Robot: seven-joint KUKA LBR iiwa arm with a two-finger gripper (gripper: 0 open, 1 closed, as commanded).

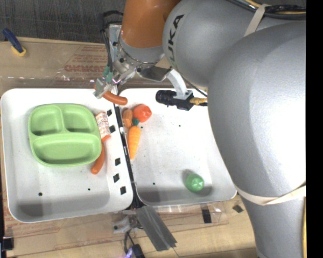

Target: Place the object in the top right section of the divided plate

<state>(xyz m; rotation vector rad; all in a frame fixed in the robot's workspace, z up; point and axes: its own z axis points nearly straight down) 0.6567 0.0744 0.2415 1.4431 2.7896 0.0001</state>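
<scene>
Carrot [133, 137], tomato [142, 112], green ball [194, 183], blue clamp [14, 42]

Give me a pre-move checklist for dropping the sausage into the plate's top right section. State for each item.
1. Sausage between the gripper fingers: cannot tell; it sits right at the tips.
2. Gripper over the plate's top right section: not ok; it is above the bins' top edge.
3. Top right section free of items: ok.
4. Green divided plate lying flat in the left bin: ok.
5. Wrapped snack and second sausage outside the plate's rim: ok, both rest against its right side.
</scene>
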